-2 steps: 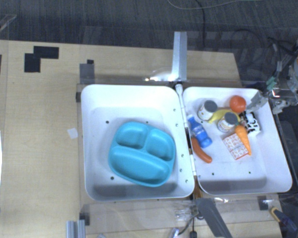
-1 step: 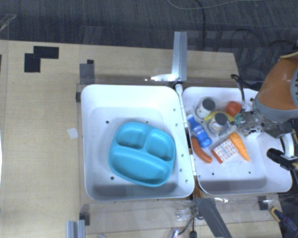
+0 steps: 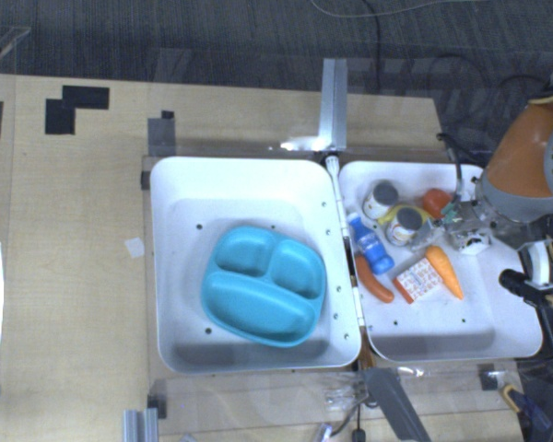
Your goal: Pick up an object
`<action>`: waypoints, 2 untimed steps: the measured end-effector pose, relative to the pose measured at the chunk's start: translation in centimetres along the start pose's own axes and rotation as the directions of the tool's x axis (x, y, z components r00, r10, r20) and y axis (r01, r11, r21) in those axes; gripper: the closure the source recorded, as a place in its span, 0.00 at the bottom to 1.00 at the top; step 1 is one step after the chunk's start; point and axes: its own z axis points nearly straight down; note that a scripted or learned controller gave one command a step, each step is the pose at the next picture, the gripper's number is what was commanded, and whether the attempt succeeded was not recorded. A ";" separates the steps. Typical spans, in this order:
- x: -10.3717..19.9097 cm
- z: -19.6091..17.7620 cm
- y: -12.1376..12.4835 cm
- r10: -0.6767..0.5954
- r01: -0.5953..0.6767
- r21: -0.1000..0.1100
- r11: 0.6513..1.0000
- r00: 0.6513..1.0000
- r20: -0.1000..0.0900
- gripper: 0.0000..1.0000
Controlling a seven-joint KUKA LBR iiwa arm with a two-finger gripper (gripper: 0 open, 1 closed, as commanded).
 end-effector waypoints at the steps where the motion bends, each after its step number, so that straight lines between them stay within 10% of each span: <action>1: -0.3 -1.2 0.3 -0.001 0.001 -0.012 1.000 1.000 0.015 1.00; 2: 3.4 -10.7 3.9 0.132 -0.132 -0.001 0.991 0.991 0.020 1.00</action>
